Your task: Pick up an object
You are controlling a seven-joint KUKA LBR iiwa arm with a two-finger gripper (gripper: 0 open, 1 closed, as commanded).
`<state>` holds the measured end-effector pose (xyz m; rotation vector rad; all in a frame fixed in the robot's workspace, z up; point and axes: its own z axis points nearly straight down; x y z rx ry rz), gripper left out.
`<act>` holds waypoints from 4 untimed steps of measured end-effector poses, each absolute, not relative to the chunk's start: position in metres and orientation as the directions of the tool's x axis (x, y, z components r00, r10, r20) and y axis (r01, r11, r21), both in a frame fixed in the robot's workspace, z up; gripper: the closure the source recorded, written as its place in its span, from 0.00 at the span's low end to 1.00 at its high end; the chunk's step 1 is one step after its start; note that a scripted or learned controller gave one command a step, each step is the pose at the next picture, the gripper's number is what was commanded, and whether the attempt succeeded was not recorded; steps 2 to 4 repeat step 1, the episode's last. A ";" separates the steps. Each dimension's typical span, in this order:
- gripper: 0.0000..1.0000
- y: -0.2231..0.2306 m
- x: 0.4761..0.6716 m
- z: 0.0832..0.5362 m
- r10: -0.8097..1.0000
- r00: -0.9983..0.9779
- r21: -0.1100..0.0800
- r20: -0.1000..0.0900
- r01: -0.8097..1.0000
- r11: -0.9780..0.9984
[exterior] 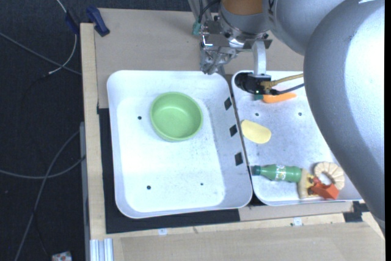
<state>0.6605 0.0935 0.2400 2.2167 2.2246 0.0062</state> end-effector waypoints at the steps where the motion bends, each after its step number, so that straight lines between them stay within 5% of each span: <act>1: 0.00 0.092 0.660 0.239 1.000 -0.002 0.000 0.000 1.000 0.002; 4: 0.00 0.092 0.660 0.239 1.000 -0.002 0.000 0.000 1.000 0.002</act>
